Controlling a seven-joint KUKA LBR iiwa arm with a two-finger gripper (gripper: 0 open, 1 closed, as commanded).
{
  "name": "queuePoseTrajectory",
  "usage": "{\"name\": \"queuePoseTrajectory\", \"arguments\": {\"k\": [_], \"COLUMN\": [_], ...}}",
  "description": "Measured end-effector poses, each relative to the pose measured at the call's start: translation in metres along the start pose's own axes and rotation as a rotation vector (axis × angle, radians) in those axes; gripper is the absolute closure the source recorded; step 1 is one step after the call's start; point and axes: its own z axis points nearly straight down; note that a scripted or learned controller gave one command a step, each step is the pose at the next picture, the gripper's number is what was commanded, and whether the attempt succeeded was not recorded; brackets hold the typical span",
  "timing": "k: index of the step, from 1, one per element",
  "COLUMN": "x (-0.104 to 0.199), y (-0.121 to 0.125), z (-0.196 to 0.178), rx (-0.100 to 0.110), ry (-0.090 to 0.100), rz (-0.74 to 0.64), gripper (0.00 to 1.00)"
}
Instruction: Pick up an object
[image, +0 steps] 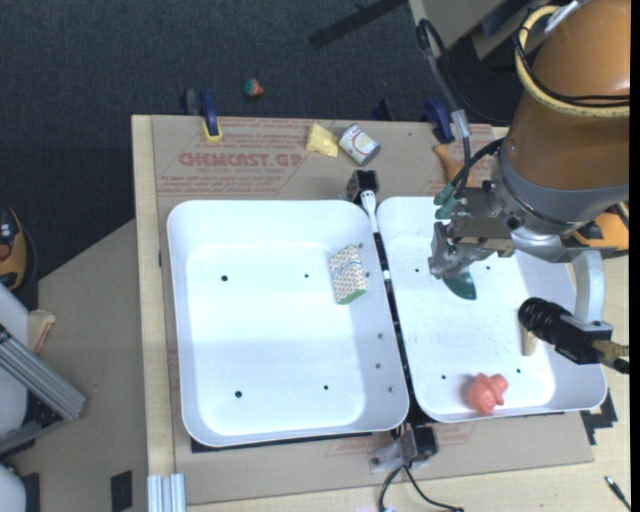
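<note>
On my feed the bench (250, 170) takes up most of the view, a pale board with red lettering along its far edge. The grey and orange arm (575, 110) comes in from the right and hangs over the right bin (480, 330). The left bin (200, 330) sits to the left of the tool, and the two bins touch along their shared wall.

The tool (455, 265) is low over the far half of the right bin, close to that shared wall. I cannot tell from this angle whether it is apart or together. A teal object (463, 289), dark and leaf-shaped, shows right at the tool's tip on the near side. It looks to be touching the tool, but I cannot tell whether it is gripped or just lying on the bin floor beneath it.

A pink lump (486, 392) lies in the same bin, well apart from the tool toward the near wall. A patterned packet (347, 273), green and white, lies left of the tool in the left bin, near the shared wall.

Beyond the bins and to the tool's far left, a small box (359, 144) and a yellow scrap (322, 141) rest just beside each other on the bench. A blue clamp (209, 108) grips the bench's far edge, further left still.
</note>
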Motion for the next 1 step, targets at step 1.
{"name": "queuePoseTrajectory", "arguments": {"k": [1], "x": [0.0407], "y": [0.0000], "z": [-0.0521], "rx": [-0.011], "ry": [0.004], "rz": [-0.014], "gripper": [1.00]}}
